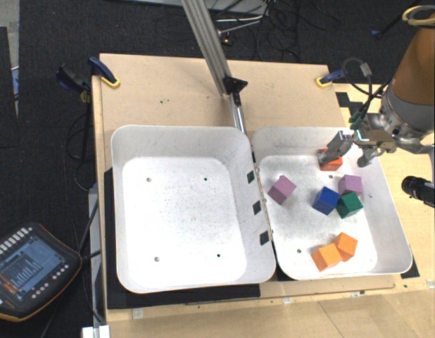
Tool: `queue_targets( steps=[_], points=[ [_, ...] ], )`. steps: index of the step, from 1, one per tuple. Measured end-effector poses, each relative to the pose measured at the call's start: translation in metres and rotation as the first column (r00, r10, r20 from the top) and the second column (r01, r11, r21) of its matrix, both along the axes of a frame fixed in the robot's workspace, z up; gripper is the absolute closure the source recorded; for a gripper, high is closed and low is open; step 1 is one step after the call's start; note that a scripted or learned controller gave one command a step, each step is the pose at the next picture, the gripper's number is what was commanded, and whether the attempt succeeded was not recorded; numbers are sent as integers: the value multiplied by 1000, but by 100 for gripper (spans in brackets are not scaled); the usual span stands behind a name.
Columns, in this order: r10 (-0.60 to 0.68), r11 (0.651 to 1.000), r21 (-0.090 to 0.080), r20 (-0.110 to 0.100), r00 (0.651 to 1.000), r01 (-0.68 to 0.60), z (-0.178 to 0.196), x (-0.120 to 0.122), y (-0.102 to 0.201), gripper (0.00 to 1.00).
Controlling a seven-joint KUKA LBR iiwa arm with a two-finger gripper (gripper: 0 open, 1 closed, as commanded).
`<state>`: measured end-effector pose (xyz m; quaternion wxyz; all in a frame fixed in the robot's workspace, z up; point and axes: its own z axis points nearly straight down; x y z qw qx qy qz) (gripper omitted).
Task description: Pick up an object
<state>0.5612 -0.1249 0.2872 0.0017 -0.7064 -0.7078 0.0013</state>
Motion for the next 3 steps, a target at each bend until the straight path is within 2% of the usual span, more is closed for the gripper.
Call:
queue_targets(
  steps=[1,3],
  points=[
    [-1,1000,-1,4,1000,1,2,1,0,0],
    [-2,1000,1,-2,1000,2,-104,-6,15,0]
  ],
)
